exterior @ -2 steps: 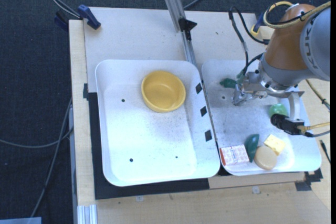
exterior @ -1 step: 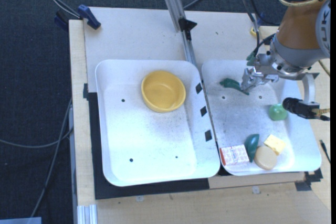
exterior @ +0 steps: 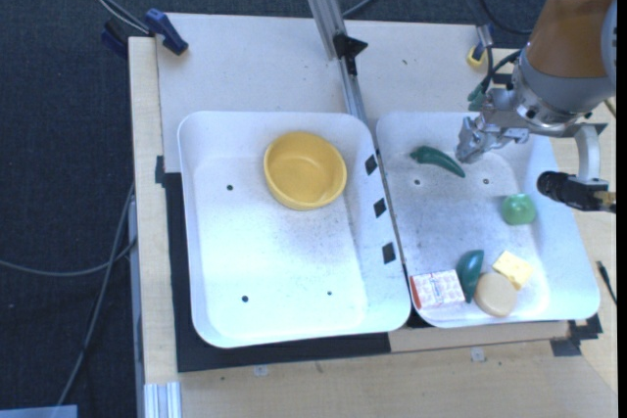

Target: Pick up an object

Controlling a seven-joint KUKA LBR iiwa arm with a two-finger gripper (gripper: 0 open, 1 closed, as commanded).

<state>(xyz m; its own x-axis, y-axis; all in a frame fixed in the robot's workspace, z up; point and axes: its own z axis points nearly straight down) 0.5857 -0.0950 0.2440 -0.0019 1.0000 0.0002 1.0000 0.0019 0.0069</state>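
Our gripper [exterior: 471,144] hovers in the right bin [exterior: 549,303]; we can't tell its opening or whether it holds anything. Just beside it lies a dark green pepper-shaped toy [exterior: 438,160], looking light, slick and curved, so we'd pinch its thicker middle.

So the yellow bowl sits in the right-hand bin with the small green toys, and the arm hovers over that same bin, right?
Not quite. The camera view shows the yellow bowl alone in the left bin. The small green toys, such as the green ball, are in the right bin, and the gripper does hover over that one.
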